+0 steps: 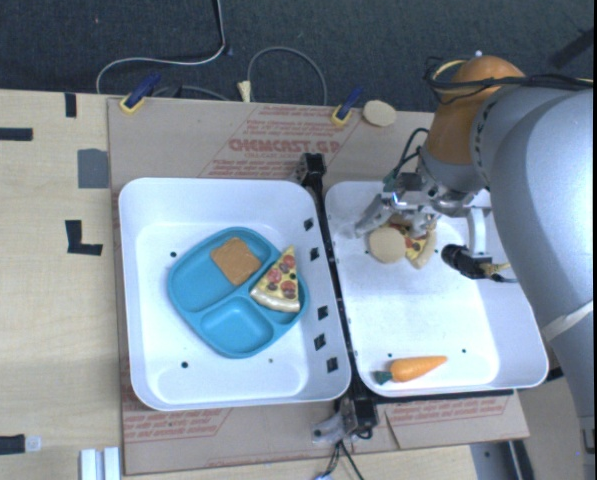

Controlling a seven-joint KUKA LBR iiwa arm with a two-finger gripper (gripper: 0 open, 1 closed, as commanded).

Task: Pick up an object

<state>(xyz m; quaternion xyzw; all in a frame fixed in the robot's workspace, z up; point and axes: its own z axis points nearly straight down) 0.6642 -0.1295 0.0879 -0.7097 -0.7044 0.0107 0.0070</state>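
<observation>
My gripper (pixel 400 211) hangs over the far part of the right bin (pixel 448 313), just above a round beige bun (pixel 384 246) and a red and yellow toy food piece (pixel 419 249) beside it. Both pieces lie directly under the wrist, partly covered by it. An orange carrot (pixel 414 368) lies near that bin's front edge. In the left bin (pixel 153 218), a blue divided tray (pixel 218 313) carries a brown toast (pixel 236 260) and a pizza slice (pixel 279 283).
The grey arm (pixel 538 188) fills the right side of the view above the right bin's edge. A beige disc (pixel 379 113) rests on the cardboard behind the bins. Cables run along the back, and black clips mark the divider between the bins.
</observation>
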